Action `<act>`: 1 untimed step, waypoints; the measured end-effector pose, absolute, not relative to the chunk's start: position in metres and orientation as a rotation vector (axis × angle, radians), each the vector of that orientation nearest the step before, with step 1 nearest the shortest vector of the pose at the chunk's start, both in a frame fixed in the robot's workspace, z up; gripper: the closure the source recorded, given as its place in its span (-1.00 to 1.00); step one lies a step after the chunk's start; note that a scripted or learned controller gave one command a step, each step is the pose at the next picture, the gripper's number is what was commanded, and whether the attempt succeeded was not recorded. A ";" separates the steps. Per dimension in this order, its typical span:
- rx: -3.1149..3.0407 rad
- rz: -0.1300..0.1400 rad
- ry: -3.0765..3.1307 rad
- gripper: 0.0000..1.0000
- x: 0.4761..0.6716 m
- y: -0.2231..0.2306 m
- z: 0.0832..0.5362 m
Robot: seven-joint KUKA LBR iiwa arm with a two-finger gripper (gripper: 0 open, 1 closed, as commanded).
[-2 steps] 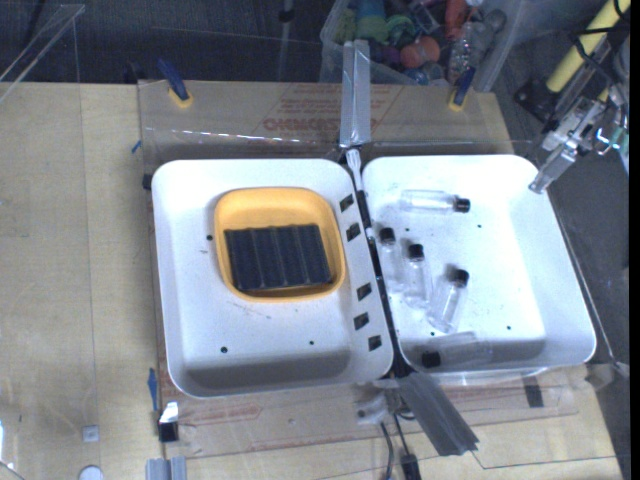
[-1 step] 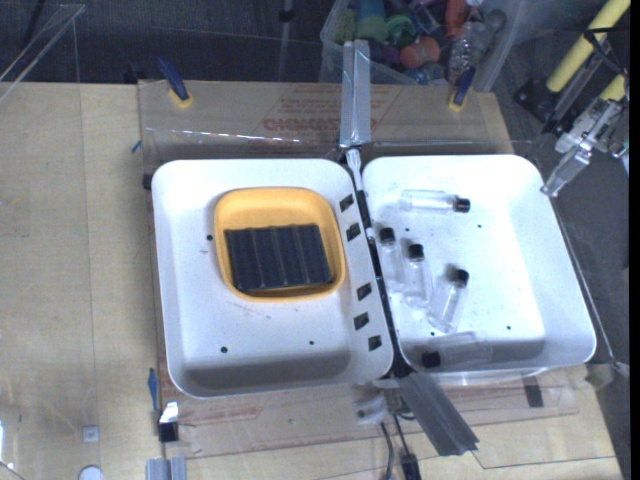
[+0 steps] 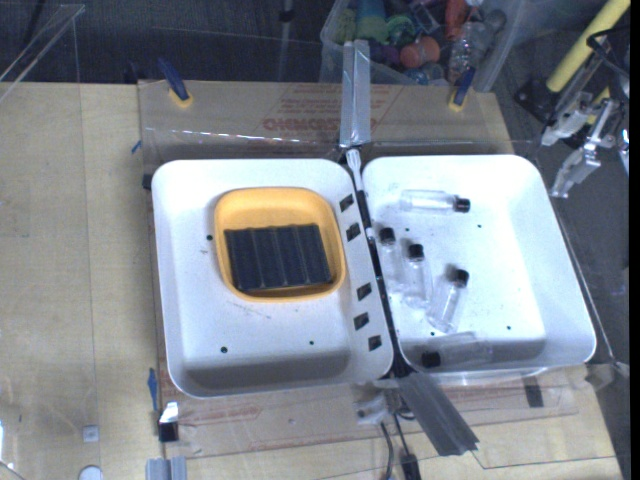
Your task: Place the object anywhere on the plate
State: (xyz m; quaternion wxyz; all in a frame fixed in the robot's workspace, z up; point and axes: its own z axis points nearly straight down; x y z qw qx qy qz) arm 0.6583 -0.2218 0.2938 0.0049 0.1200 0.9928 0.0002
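Note:
A yellow plate [image 3: 230, 213] sits in the left bin [image 3: 185, 268]. A dark ribbed rectangular object [image 3: 278, 257] lies flat on the plate and covers most of its floor. Several clear vials with black caps lie in the right bin [image 3: 520, 258]: one on its side at the back [image 3: 430, 202], one near the middle [image 3: 413, 265] and one just right of it [image 3: 446, 303]. My gripper [image 3: 580, 158] hangs outside the right bin, beyond its back right corner, with nothing seen in it.
Another vial [image 3: 455, 352] rests against the right bin's front wall. A raised divider [image 3: 368, 268] with black marks separates the bins. A clear box of colourful toys [image 3: 420, 18] stands behind the bins, and blue clamps [image 3: 178, 90] hold a sheet at the back.

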 end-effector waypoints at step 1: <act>0.475 0.003 3.101 -1.00 0.636 -0.222 0.292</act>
